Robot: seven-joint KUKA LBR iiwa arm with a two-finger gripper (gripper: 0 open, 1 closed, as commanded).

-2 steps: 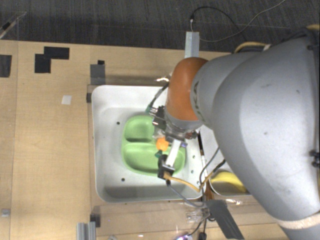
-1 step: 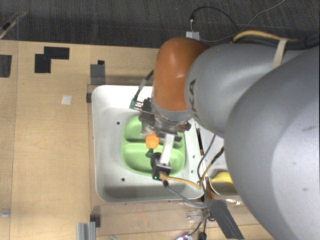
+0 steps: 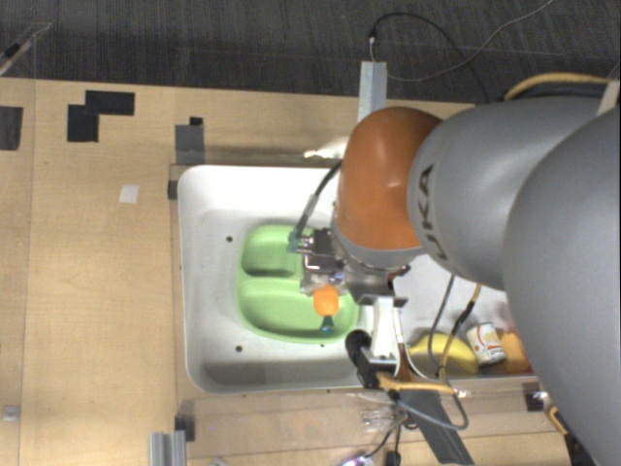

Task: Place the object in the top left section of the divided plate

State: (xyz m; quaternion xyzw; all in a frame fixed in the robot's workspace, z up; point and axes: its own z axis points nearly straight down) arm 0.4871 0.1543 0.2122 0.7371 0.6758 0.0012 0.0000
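A green divided plate [image 3: 267,284] lies in the left white bin [image 3: 209,260]; its right part is hidden under the arm. The gripper [image 3: 323,282] hangs over the plate's right side, below the orange wrist band [image 3: 383,187]. A small orange object [image 3: 326,302] sits right at the gripper's lower end, above the plate's right edge. Whether it rests between the fingers or on the plate I cannot make out.
The right bin holds a yellow banana-like item [image 3: 451,350] and a small white and red container [image 3: 485,343], mostly covered by the arm. Cables and a black bracket [image 3: 364,357] hang near the bins' front edge. Bare bench lies to the left.
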